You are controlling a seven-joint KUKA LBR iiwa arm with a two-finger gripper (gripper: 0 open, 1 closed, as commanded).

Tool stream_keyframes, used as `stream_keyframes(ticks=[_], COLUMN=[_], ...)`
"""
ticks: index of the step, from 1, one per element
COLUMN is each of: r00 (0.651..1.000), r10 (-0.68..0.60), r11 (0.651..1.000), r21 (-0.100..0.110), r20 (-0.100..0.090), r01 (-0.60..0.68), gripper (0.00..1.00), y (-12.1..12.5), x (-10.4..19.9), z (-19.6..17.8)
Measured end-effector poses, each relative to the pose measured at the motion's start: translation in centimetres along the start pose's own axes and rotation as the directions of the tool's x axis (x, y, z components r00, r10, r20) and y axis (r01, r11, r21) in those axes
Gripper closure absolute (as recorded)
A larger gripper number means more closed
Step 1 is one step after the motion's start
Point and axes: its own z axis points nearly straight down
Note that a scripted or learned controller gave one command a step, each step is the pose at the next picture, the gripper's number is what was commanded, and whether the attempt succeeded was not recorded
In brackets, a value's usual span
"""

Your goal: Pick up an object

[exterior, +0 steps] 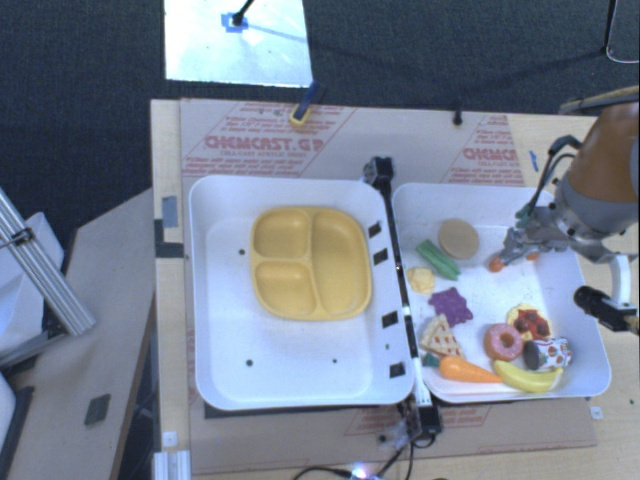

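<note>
Orange toy (495,264) lies at the gripper (512,251), finger state untellable; off-centre closing could, I judge, nudge it away ungrasped.

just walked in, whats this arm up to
The grey and orange arm reaches in from the right and has its hand low in the right bin, by a small orange-red toy. A yellow divided plate sits in the left bin. Nothing looks lifted yet.
</note>
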Motion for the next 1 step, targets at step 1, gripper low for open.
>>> stream_keyframes(ticks=[1], r00=[1.0], r10=[0.0], r11=[1.0], r21=[-0.002], r20=[0.001], r01=[0.0], gripper=[1.0], y=[0.55], x=[-0.22], z=[-6.48])
